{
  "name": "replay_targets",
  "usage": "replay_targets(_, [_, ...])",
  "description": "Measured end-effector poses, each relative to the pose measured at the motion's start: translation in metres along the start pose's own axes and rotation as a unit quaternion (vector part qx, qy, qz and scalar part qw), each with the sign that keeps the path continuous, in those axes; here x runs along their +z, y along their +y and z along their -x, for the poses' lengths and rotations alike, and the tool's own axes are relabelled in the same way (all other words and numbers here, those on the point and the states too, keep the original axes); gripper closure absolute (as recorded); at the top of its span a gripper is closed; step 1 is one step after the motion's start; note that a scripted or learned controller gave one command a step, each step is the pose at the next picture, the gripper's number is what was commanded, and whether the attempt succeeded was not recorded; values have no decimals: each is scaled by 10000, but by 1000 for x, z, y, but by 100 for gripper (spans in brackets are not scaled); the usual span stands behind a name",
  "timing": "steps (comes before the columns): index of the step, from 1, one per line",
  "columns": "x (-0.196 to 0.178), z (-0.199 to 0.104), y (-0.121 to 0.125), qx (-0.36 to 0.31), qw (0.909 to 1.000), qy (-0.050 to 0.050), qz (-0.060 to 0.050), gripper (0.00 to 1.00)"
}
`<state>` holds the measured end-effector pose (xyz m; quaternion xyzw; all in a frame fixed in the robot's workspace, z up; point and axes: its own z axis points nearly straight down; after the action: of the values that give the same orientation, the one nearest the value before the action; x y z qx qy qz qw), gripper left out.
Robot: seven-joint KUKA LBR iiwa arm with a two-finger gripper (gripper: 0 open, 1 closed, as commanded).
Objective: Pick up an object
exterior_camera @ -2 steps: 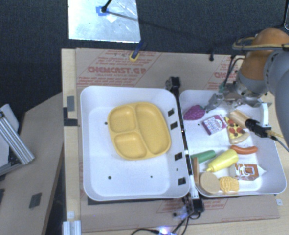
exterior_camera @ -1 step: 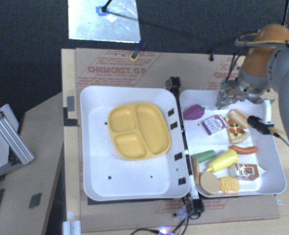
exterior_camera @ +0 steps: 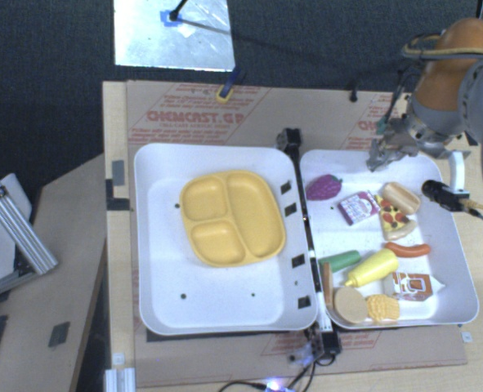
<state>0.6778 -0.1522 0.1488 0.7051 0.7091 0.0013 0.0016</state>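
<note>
Purple toy grapes, small, knobbly, in right bin

Even overhead light washes the two white bins nearly featureless at frame centre, while a metal sheet at upper left throws glare; shadows stay faint, and the picture is soft and grainy.

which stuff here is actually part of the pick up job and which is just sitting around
For the job:
gripper, above the right bin's far edge
right bin and its candidates: purple toy, hot dog, pizza slice, yellow bottle, corn

Just lying about:
left bin with the yellow divided plate
silver sheet beyond the bench
</note>
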Motion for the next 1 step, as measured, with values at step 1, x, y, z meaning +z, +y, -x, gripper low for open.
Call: replay_targets(1, [-45, -2, 4, -2, 10000, -2, 11, 100])
